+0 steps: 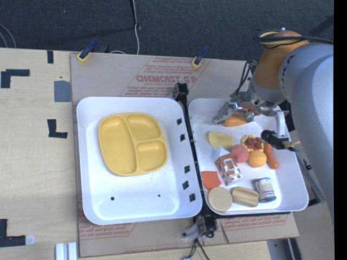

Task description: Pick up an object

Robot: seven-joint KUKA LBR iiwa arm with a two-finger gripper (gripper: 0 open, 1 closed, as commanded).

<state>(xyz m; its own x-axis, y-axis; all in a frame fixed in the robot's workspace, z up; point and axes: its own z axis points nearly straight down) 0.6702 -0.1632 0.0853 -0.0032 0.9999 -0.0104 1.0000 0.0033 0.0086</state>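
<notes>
On the bench (32, 145), a pale wooden top marked with short black tape strips and one grey patch is seen, and a sheet of brown cardboard (152, 77) printed with red lettering is laid over its middle. The cardboard is held at its far edge by two clamps, a yellow-and-blue one (87, 52) at the left and a blue one (199, 56) at the right. Behind the bench a dark blue-grey carpet (65, 15) is visible, crossed by a thin white cable (133, 15).

Two white bins are set side by side on the cardboard, joined along a black hinge strip. In the left bin (92, 194) a yellow divided plate (132, 143) lies flat toward the far left. In the right bin (295, 196) a cluster of toy food is gathered: a pale yellow wedge (220, 140), a pink ball (239, 153), an orange fruit (257, 158), a carrot (270, 157), a pizza slice (252, 142), a red-and-white packet (229, 168), an orange-red square (211, 179), a tan round cookie (220, 199), a bread roll (245, 197) and a small can (266, 189).

The arm (303, 80) reaches in from the right, its orange band above the wrist. The gripper (234, 114) is lowered at the far side of the right bin, just at an orange object (235, 122) lying there. Whether the object is gripped cannot be told, since the view is too unclear at that spot.
</notes>
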